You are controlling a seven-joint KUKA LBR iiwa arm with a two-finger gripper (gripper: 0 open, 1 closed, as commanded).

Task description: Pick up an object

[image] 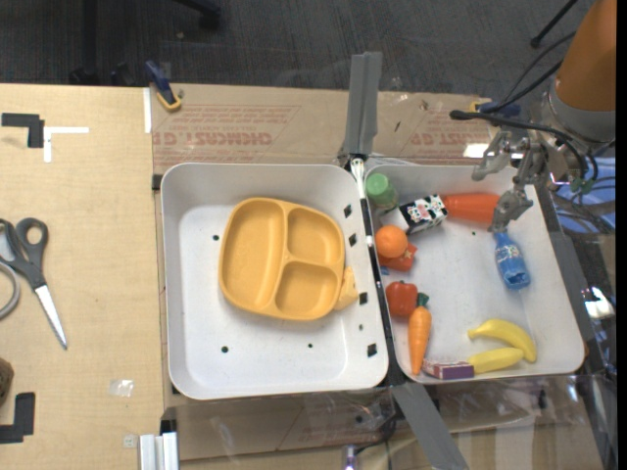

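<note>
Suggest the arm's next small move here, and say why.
Probably lower straight down: the gripper hangs above the right bin's far end with nothing between its fingers, and the blue bottle lies just below it, apart from the other toys.

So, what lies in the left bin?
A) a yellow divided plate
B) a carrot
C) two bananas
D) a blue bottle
A: the yellow divided plate lies alone in the left bin, while the blue bottle, the bananas and the carrot lie in the right bin.
</note>
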